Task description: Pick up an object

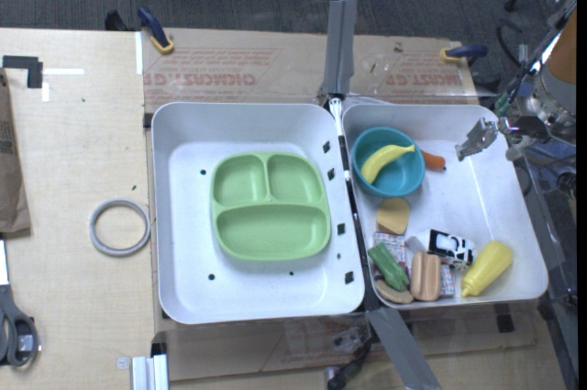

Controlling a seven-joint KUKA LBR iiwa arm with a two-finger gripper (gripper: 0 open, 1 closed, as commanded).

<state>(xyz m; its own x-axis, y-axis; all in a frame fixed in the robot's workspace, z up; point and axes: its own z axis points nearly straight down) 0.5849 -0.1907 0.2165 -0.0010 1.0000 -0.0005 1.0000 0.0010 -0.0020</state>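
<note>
Nothing grasped yet, we judge: our gripper (477, 139), fingers' state unclear, hovers over the right bin (500, 195); next, descend.

Two white bins sit side by side on the bench. The left bin (174, 223) holds a green divided plate (271, 206). In the right bin (500, 195), a blue bowl (390, 163) holds a banana (385, 159), with a small orange piece (434, 162) just beside it. Near the front lie a yellow bottle (486, 267), a hot dog (425, 276) and a green vegetable (387, 265). The gripper (477, 139) hovers over the bin's right rear corner. A grey ring (120, 226) rests on the bench.
</note>
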